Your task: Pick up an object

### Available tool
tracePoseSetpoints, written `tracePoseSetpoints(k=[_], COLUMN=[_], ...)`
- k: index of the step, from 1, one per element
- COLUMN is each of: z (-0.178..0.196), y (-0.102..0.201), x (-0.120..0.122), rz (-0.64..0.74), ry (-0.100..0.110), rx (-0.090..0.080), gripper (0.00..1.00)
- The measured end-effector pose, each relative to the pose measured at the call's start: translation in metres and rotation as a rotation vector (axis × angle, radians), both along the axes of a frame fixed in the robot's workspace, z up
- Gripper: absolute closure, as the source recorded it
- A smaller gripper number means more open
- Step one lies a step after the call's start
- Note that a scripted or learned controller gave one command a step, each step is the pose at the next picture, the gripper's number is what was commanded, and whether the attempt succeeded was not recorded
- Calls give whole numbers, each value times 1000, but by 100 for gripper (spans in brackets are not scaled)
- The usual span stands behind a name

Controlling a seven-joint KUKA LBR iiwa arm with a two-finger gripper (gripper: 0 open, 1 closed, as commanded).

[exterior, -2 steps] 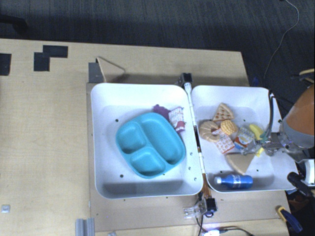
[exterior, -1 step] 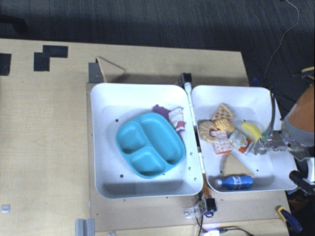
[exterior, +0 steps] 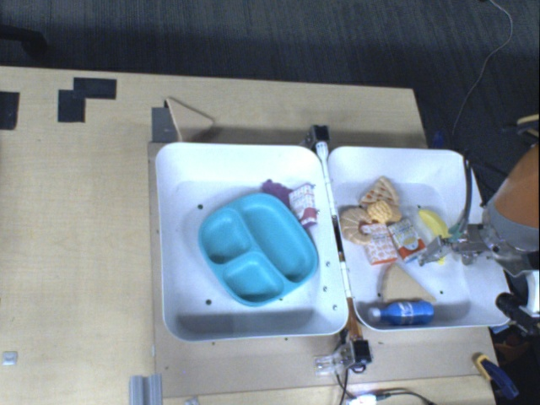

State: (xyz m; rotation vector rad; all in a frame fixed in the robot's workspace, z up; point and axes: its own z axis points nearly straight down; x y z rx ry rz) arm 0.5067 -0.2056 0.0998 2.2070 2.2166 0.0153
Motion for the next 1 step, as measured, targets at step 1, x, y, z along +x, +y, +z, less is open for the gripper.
tracePoseSetpoints(k=[1], z=[11], y=[0], x=[2], rz=[2], ry=[-4], rx=[-1], gripper=[100])
